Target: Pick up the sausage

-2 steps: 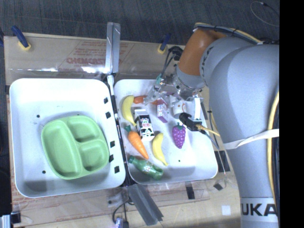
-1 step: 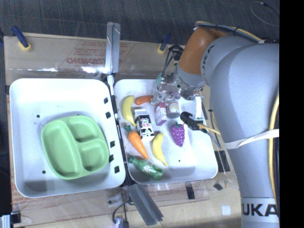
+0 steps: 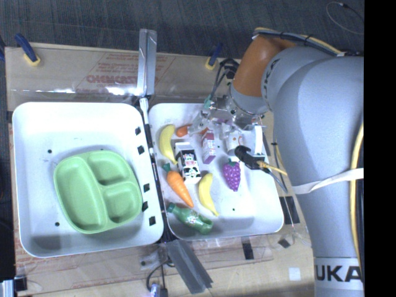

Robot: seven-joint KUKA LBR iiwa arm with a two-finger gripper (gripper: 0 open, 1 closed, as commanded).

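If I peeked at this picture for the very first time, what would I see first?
First the big grey robot arm with its orange band, filling the right side and bending over the right bin. Next the bright toy food heaped in that bin: two bananas, a carrot, purple grapes and a green bottle. Then the light green divided plate, lying alone in the left bin.

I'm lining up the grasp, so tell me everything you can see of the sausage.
The sausage shows as a small reddish-orange stub, smooth like toy plastic. It lies flat in the right bin near the far wall. Its left end meets the upper banana, seemingly touching it. The hand is close on its right. Its full length is too small to tell.
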